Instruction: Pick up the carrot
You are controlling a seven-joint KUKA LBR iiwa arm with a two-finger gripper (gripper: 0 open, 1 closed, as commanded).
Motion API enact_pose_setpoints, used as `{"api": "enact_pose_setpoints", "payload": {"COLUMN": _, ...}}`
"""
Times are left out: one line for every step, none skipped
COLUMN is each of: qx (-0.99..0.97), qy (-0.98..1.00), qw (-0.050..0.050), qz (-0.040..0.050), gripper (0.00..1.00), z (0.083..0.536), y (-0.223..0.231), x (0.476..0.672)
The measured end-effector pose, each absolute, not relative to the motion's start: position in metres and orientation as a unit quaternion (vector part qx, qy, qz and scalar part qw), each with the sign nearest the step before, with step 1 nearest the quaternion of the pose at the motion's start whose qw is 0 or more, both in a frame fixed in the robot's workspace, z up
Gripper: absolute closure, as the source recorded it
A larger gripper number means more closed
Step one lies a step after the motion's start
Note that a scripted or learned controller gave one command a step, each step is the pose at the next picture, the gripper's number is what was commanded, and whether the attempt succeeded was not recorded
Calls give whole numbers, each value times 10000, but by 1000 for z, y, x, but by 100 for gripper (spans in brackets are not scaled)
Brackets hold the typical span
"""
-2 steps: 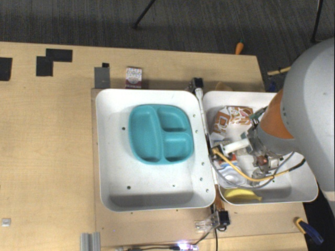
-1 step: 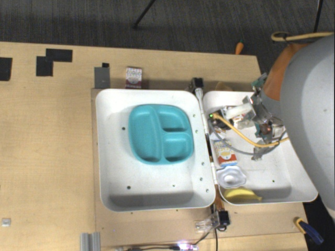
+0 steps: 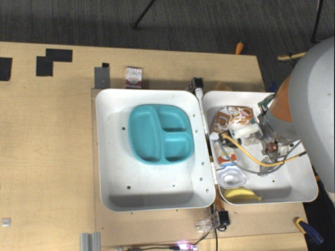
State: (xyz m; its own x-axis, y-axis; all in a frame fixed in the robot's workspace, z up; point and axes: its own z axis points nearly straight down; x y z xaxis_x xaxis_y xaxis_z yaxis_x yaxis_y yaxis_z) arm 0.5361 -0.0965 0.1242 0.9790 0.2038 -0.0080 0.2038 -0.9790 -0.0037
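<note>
My gripper [image 3: 270, 151] hangs low inside the right bin [image 3: 310, 188], toward its middle right, with the grey arm and its orange band coming in from the right above it. The arm's bulk covers the bin floor under and behind the gripper. To its left lie a brown and white packet [image 3: 235, 117] and a clear plastic cup-like piece [image 3: 231, 177]. A yellow banana [image 3: 244, 194] rests along the bin's front wall. I cannot pick out a carrot among what is visible.
The left bin [image 3: 104, 140] holds a teal divided plate [image 3: 159, 134]. A small patterned box [image 3: 134, 76] and a grey block [image 3: 102, 76] stand on the bench behind that bin. A small orange thing [image 3: 239, 48] lies on the dark floor beyond the bench.
</note>
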Motion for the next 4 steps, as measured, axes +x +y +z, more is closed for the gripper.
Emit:
{"api": "enact_pose_setpoints", "payload": {"qx": -9943, "qy": -1063, "qw": 19, "qz": -8, "gripper": 0, "z": 87, "y": -81, "x": 546}}
{"api": "enact_pose_setpoints", "payload": {"qx": -9905, "qy": -1372, "qw": 13, "qz": -20, "gripper": 0, "z": 87, "y": -91, "x": 500}}
{"api": "enact_pose_setpoints", "payload": {"qx": -9903, "qy": -1391, "qw": 20, "qz": -38, "gripper": 100, "z": 99, "y": -90, "x": 503}}
{"api": "enact_pose_setpoints", "payload": {"qx": -9942, "qy": -1074, "qw": 30, "qz": -48, "gripper": 100, "z": 220, "y": -32, "x": 490}}
